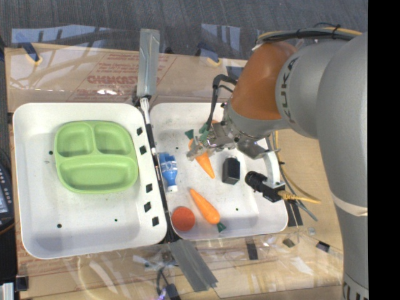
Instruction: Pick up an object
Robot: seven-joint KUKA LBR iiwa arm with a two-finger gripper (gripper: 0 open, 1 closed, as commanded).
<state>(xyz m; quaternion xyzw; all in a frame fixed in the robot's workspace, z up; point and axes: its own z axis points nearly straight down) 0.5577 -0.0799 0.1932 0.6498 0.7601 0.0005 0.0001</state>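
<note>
My gripper hangs low over the middle of the right bin, under the grey and orange wrist. A small orange carrot lies just below and in front of it, its thick end right at the gripper's tip. Whether the gripper touches the carrot is hidden. A green scrap shows just left of the gripper. A larger carrot lies near the bin's front, with an orange ball at its left end.
A blue-and-white bottle lies along the right bin's left wall. A small black block rests right of the small carrot. The left bin holds a green divided plate.
</note>
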